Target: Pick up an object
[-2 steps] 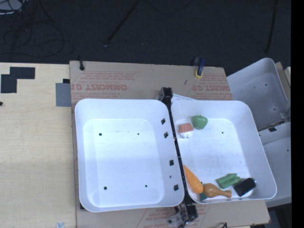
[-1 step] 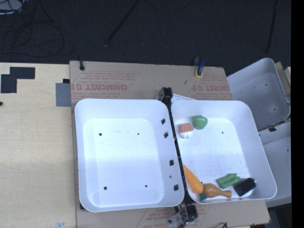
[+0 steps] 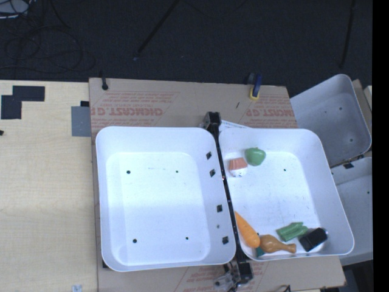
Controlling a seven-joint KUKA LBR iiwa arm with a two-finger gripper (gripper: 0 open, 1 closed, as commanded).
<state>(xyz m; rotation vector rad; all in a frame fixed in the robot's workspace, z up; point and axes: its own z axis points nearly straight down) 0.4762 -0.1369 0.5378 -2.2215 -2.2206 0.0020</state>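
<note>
At 3 o'clock, right bin holds every candidate: green toy, carrot, black block. Gripper state: can't tell. Step: pre-approach. Next: descend on isolated green toy.

Arm pose, wrist angle: cannot tell from this slanted overhead camera view.

All lie in the right bin: green ball and orange-white block at its far side; carrot, tan gourd, green pod, black block along its near edge.
</note>
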